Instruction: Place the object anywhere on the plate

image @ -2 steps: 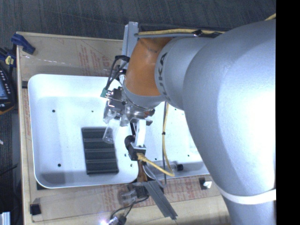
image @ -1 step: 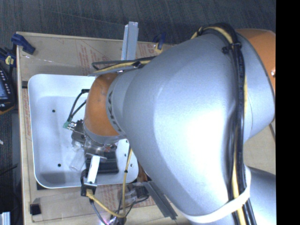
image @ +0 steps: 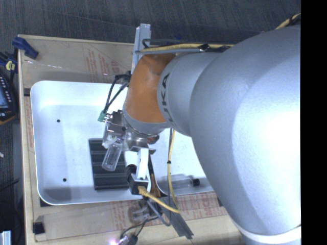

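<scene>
The gripper (image: pixel 113 154) hangs over the left bin (image: pixel 51 137), above a dark ribbed plate (image: pixel 102 175). Whether it grasps anything cannot be told. A clear tube (image: pixel 181 181) lies in the right bin.

Glossy white plastic bin (image: pixel 46 137); black ribbed matt plate (image: pixel 102 175); clear tube (image: pixel 181 181).

Dark carpet floor (image: pixel 76 9); plywood bench (image: pixel 76 52); blue clamp (image: pixel 24 46).
</scene>
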### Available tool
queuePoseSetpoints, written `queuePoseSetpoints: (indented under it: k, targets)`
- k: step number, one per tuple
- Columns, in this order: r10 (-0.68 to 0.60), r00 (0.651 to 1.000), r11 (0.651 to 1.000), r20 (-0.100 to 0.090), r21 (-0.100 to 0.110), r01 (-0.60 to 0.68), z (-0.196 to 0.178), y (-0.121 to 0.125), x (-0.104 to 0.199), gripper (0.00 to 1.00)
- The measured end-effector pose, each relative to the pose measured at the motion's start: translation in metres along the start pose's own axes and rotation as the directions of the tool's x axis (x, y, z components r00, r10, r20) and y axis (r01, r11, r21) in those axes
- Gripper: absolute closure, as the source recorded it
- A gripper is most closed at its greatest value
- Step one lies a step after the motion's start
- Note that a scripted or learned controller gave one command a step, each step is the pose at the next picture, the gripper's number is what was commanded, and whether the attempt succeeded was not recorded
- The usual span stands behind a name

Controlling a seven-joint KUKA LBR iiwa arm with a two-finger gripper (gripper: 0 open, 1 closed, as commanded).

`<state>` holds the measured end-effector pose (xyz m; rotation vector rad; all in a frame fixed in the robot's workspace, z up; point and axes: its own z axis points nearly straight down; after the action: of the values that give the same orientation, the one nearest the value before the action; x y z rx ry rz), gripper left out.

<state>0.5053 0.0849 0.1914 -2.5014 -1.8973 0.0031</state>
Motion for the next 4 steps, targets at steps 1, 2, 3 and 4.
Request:
queuePoseSetpoints:
  k: [1, 2, 3, 4]
  targets:
    - [-0.423, 0.906, 0.906, 0.001, 0.002, 0.423, 0.028, -0.038, 0.033, 1.00]
    - [0.090, 0.996, 0.996, 0.002, 0.002, -0.090, 0.050, 0.022, 0.043, 1.00]
    - [0.480, 0.877, 0.877, -0.002, -0.002, -0.480, 0.098, -0.001, 0.055, 1.00]
    - [0.530, 0.848, 0.848, -0.001, 0.002, -0.530, -0.038, 0.001, -0.010, 1.00]
